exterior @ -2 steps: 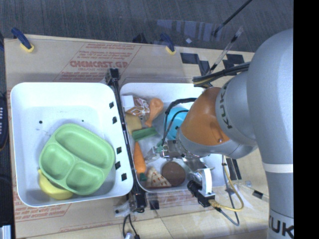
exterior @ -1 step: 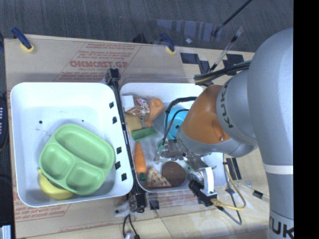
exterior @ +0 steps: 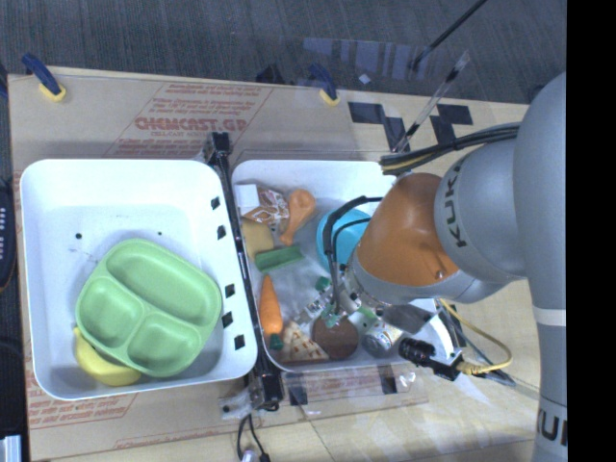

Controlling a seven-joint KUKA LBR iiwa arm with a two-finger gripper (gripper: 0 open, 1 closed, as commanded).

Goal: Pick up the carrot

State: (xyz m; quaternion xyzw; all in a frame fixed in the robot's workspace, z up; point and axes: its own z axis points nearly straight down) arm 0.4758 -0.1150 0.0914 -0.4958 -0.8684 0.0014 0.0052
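The carrot [exterior: 270, 305] is a short orange cone lying lengthwise near the left wall of the right bin [exterior: 318, 169], in its front half. My gripper [exterior: 332, 308] hangs low in the same bin, a little to the right of the carrot and apart from it. It hovers over a heap of small items. The grey arm with its orange band [exterior: 409, 239] covers the right part of this bin. Nothing orange shows at the gripper's tip.
Around the carrot lie a green piece [exterior: 277, 257], a waffle-like wedge [exterior: 299, 345], a brown round item [exterior: 336, 338], an orange-tan food piece [exterior: 301, 205] and a blue cup [exterior: 345, 231]. The left bin [exterior: 58, 186] holds a green divided plate [exterior: 149, 304] over a yellow item [exterior: 99, 364].
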